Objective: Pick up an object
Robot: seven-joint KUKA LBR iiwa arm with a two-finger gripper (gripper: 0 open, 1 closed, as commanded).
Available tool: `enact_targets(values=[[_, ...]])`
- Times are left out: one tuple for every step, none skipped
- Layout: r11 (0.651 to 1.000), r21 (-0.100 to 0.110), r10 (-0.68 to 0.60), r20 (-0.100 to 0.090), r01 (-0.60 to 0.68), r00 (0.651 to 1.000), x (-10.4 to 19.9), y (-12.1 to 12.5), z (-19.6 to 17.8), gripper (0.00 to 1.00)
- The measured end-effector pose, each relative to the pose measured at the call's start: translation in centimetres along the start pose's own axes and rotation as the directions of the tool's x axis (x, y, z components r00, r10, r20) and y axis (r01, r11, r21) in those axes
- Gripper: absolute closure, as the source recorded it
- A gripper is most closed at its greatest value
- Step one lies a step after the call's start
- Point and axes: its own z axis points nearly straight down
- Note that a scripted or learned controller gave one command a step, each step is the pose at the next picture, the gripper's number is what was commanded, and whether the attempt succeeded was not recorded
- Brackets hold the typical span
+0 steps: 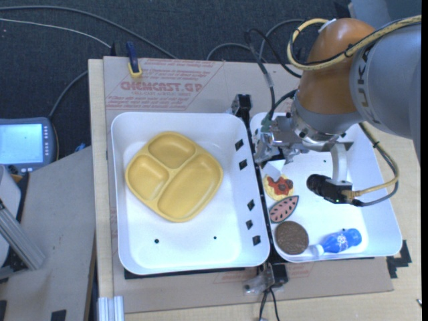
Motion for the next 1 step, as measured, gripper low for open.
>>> enact_targets(values=[[1.000,0.000,-0.001,0.000,0.001,1.000,4.82,-2.18,-0.70,1.00]])
